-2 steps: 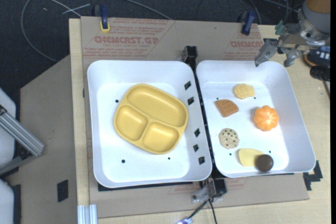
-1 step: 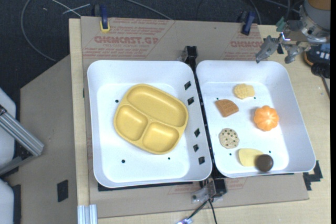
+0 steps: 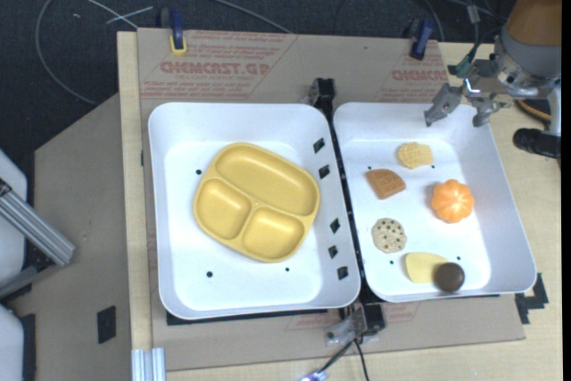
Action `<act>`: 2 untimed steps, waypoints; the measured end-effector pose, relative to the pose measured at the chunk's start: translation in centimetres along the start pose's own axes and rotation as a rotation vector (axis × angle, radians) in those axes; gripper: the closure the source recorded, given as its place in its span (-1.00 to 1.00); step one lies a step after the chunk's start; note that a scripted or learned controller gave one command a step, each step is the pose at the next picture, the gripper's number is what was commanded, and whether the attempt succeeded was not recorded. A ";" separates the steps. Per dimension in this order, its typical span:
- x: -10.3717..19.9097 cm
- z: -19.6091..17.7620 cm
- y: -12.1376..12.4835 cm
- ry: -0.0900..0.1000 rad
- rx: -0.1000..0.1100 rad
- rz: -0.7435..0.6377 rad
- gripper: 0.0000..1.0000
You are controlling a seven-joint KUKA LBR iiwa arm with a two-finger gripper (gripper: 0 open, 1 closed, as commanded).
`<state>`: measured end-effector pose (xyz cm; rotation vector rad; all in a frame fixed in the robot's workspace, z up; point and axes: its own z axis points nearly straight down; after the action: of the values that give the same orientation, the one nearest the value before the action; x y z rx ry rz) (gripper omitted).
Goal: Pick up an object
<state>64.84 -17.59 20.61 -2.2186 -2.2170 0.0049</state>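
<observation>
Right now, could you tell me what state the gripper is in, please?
Gripper: open, holding nothing, above the right bin's far edge.

Two white bins are sitting side by side on a brown board. The left bin is holding a yellow divided plate. The right bin is holding a round cracker, a brown toast piece, an orange, a chocolate-chip cookie, a pale yellow wedge and a dark ball touching that wedge. The gripper is hanging over the right bin's far edge with its fingers spread apart and nothing between them.
</observation>
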 end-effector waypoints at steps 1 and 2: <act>0.0 6.2 -0.4 0.001 0.000 -0.001 -1.00; 0.1 11.5 -0.5 0.001 0.000 -0.001 -1.00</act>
<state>64.32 -17.46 9.10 -2.2166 -2.2178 0.0045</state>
